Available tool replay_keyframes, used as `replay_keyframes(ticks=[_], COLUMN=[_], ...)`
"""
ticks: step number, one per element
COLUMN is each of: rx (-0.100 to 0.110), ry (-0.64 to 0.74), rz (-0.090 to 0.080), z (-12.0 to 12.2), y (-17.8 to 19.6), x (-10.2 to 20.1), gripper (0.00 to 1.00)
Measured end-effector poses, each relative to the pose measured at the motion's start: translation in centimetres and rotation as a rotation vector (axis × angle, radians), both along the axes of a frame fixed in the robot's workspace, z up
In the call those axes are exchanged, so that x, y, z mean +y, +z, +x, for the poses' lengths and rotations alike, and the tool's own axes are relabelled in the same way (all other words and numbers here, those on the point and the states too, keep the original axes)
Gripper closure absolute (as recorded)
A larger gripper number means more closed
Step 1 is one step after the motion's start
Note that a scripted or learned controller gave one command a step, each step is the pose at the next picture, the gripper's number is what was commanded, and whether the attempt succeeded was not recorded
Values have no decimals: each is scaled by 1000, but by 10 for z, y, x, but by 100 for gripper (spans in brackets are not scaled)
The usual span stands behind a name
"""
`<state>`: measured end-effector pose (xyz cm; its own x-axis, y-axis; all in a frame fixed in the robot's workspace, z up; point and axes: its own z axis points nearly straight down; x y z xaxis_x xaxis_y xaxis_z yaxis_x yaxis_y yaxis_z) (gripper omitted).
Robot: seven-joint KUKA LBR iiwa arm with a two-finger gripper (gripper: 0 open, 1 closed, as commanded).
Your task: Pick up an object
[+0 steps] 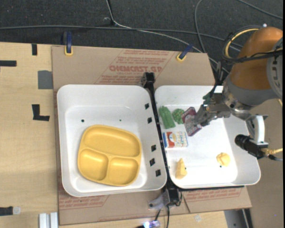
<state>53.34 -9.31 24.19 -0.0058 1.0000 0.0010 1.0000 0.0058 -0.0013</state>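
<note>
Clearly the reach-in step is in hand: the tool [197, 123] hangs low inside the right bin [237, 177], over that bin's upper-middle floor. Whether its fingers stand apart or together cannot be made out from this slant, and nothing can be seen held between them, so no pick should be counted yet.

Several candidates lie close by. A dark maroon packet [190, 114] sits right at the tool's tip, touching or partly under it; just beside the tool, toward the divider [154, 127], lie a green piece [166, 117] and a smaller green lump [178, 113]. Below the tool rests a red-and-white carton [175, 139]. Farther from the tool, near the bin's front wall, lie a yellow object [180, 168] and a small yellow piece [223, 158]. The left bin [66, 108] holds a yellow divided plate [109, 155], well apart from the tool.

Judging from this, the maroon packet is the likely target. The next move calls for settling squarely over it, closing firmly, then lifting straight up without dragging the green piece along.
</note>
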Motion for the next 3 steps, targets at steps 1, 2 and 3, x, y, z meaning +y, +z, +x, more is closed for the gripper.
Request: replay_keyframes(ticks=[1,2,3], rx=[1,0,3], ry=[1,0,1], rz=[0,0,0], z=[9,8,2], y=[-11,-6,-21], x=[58,104,160], gripper=[100,100,100])
